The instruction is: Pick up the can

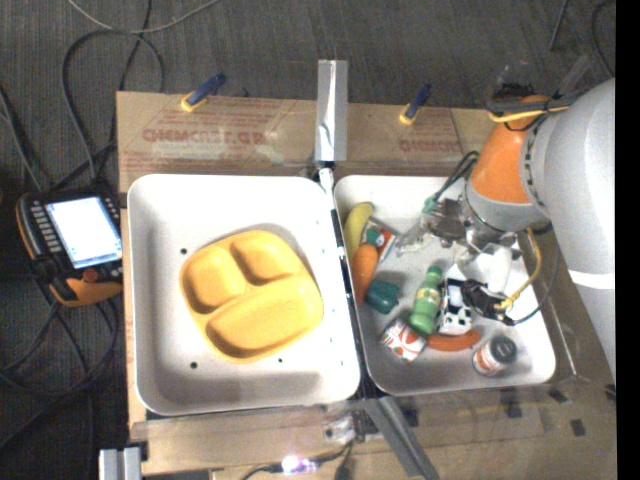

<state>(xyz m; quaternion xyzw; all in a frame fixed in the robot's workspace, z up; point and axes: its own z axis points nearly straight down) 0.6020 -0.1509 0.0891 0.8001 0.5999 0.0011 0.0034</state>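
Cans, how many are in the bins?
2, both in the right bin. One can lies on its side near the front, below the green bottle. The other can is in the front right corner. The arm may hide more.

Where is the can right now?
The can lies on its side near the right bin's front edge, just below the green bottle.
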